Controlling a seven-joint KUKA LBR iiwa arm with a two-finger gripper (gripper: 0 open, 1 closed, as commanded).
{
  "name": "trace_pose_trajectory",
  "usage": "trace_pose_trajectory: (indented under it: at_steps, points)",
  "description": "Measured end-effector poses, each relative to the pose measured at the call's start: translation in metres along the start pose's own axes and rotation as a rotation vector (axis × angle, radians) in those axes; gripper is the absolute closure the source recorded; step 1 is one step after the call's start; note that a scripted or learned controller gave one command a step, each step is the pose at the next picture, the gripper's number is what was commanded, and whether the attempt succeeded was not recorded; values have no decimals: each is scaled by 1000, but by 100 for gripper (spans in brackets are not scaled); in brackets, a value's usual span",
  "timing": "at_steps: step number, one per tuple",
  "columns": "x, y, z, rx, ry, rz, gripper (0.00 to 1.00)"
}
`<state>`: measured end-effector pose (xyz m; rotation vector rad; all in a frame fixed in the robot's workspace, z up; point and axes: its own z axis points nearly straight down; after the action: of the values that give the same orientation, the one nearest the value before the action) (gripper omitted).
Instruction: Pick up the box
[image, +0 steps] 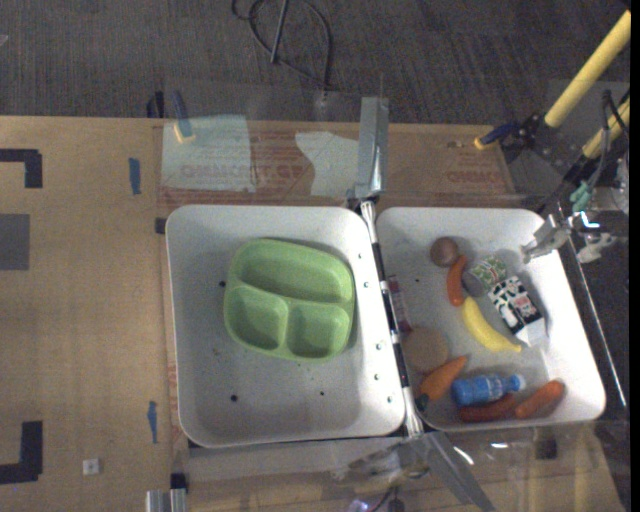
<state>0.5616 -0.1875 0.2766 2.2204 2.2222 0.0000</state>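
Note:
A black-and-white cow-patterned box (516, 303) lies flat in the right bin (585, 345), toward its right side. A smaller green-and-white box (487, 272) lies against its upper left end. The gripper (548, 241) hangs over the right bin's upper right corner, above and to the right of both boxes and apart from them. I see nothing held in it.
A yellow banana (489, 327) lies just left of the cow-patterned box. The right bin also holds a brown ball (444, 250), orange carrots (456, 282), a tan disc (427, 349), a blue bottle (485, 387) and red sausages (540, 398). A green divided tray (290, 298) sits in the left bin (195, 330).

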Motion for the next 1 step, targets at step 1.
trace_pose_trajectory:
  at_steps: [1]
  points:
    - [0, 1, -11, -3, -2, 0, 100]
